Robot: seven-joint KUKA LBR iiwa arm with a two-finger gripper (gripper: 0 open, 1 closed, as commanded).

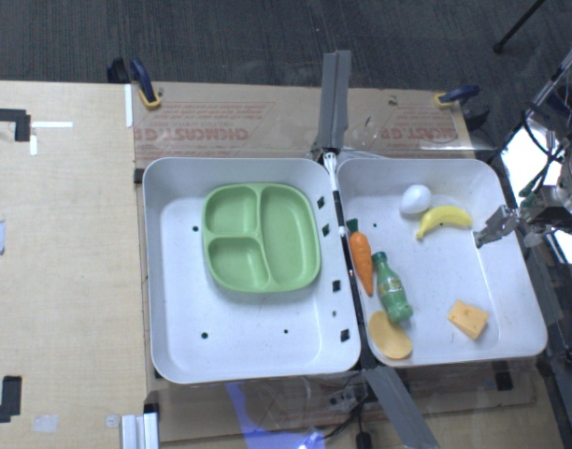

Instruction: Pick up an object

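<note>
Two white bins sit side by side on the table [62, 279]. The left bin [174, 335] holds a green plate [262, 238] with three parts in it. The plate lies flat near the middle of that bin, a bit toward the top.

The right bin [436, 344] holds the small things to pick from. A white egg [416, 198] lies near the top of the bin. A yellow banana [443, 219] lies just beside the egg, to its right and a little lower. An orange carrot [362, 259] lies along the left wall of this bin, with its green end pointing up. A green bottle [392, 288] lies on its side just to the right of the carrot, very close to it. Below the bottle sits a flat, round, orange-yellow thing [391, 337], and the bottle's bottom end is touching it or nearly so. A yellow block of cheese [468, 320] rests near the lower right part of the bin, well apart from the bottle.

The end effector [489, 231] is at the right edge of the right bin, a little right of the banana's tip and not touching it. Nothing is between its fingers. It is small and grey here, and I cannot tell if it is open or closed.

Blue clamps [144, 84] grip the brown board [230, 124] behind the bins.
</note>
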